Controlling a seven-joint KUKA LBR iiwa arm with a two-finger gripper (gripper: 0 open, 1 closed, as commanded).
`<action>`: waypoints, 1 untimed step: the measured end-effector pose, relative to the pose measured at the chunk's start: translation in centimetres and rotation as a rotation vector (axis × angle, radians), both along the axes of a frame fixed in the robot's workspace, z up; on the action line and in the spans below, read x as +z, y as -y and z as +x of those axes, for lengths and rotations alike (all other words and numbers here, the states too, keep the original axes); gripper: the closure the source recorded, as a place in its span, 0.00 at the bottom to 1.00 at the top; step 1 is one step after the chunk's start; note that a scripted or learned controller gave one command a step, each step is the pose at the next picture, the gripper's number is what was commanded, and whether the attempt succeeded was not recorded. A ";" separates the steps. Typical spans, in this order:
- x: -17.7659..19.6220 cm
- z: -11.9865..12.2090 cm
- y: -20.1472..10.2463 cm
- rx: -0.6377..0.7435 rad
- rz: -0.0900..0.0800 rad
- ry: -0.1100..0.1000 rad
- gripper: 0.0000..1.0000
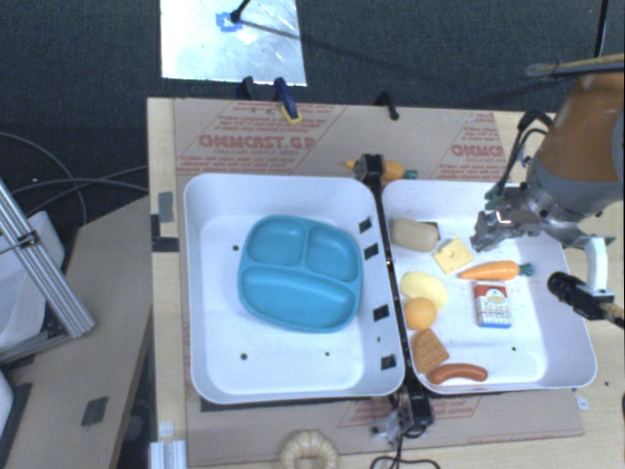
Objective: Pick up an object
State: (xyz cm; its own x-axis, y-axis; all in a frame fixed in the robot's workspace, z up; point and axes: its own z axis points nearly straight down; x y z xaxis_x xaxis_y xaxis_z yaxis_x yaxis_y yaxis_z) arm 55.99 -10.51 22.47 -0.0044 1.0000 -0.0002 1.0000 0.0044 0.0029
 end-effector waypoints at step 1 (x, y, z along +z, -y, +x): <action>0.9 1.5 -5.5 0.006 0.003 0.000 1.00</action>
